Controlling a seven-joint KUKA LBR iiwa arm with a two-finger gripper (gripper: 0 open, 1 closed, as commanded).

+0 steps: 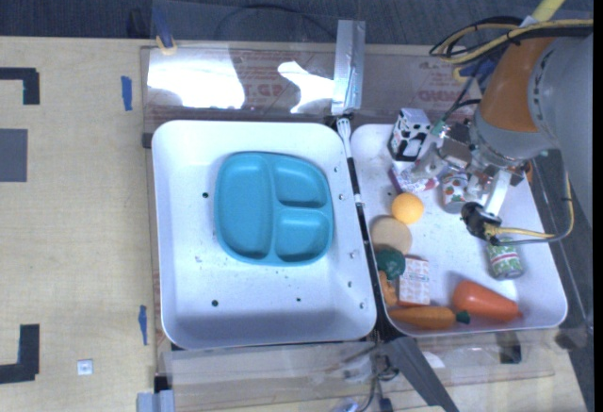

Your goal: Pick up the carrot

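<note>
A fat orange-red carrot lies along the front edge of the right bin, tapering to the right. A thinner orange carrot-like piece lies to its left against the front wall, with a green tip between the two. My gripper hangs over the back of the right bin, well behind both orange pieces and apart from them, among small packets. Nothing orange is in it.
The right bin also holds a yellow-orange ball, a tan round item, a green item, a red-and-white packet, a small green-labelled can and a black-and-white object. A blue divided plate sits in the left bin.
</note>
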